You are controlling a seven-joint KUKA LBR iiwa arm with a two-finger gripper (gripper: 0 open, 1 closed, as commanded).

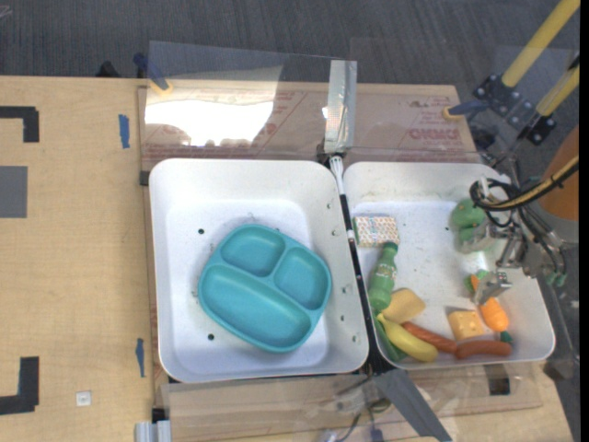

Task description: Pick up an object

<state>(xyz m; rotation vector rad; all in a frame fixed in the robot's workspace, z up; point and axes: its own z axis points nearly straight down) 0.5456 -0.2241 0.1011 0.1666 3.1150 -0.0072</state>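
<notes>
Bright, even overhead light; glare on the clear panel; slight softness.

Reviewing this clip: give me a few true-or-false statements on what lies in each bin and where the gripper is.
1. A teal divided plate lies in the left bin. True.
2. The green bottle lies in the left bin. False: it lies in the right bin.
3. The gripper is over the right bin. True.
4. The banana rests on the plate. False: it lies in the right bin, near the front wall.
</notes>
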